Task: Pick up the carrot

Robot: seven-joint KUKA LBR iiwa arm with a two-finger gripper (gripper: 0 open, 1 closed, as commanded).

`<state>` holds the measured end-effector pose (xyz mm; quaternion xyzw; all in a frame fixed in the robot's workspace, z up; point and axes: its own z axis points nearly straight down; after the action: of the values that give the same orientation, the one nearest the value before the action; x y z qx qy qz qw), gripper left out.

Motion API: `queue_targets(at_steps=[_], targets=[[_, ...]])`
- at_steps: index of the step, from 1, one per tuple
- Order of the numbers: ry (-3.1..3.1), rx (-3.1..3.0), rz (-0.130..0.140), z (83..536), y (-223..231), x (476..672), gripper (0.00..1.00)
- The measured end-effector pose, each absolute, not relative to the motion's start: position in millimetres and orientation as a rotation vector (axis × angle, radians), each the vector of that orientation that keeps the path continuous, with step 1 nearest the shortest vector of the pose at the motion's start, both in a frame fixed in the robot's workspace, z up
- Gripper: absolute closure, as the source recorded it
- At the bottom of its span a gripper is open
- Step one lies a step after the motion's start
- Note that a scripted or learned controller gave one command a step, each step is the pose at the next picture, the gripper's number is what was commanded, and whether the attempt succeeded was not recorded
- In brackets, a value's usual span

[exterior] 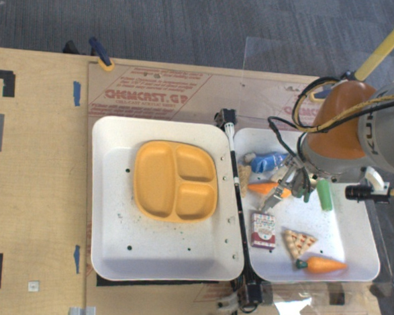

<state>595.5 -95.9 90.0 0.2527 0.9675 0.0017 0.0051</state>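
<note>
The carrot (323,265), orange with a green stub at its left end, lies near the front edge of the right bin (362,256). My gripper (285,193) hangs over the upper middle of that bin, well behind the carrot and to its left. Its fingers stand open, one thin finger (273,199) slanting down to the left. A small orange piece (263,188) lies just left of the fingertips, partly hidden by them. Nothing is held between the fingers.
In the right bin are a blue item (267,162), a green cylinder (324,195), a small red and white carton (264,231) and a pizza slice toy (299,243) beside the carrot. The left bin (103,248) holds a yellow divided plate (176,180).
</note>
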Motion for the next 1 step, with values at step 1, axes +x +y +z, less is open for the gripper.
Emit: queue_targets(at_steps=[1], targets=[[2.873,1.238,0.010,90.4,-107.7,549.8,0.00]])
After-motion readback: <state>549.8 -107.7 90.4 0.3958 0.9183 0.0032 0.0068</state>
